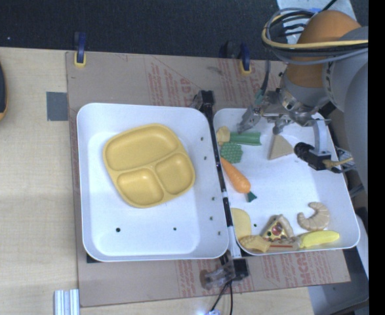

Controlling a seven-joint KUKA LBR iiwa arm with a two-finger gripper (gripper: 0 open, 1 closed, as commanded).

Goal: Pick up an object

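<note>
Right white bin (336,195), near to far: yellow plastic banana (320,239), pizza slice toy (279,229), tan croissant (315,215), orange carrot (235,175), green ridged piece (231,151), beige wedge (279,147), all loose as pick candidates; gripper (269,115) hovers over the far edge, jaws spread, holding nothing, presumably choosing; left bin (94,228) carries a yellow divided plate (148,164).

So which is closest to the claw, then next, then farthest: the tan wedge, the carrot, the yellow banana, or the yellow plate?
From the claw, in the camera view:
1. Tan wedge, just below it in the right bin.
2. Carrot, by that bin's left wall.
3. Banana and yellow plate, in the left bin: too close to call.
</note>
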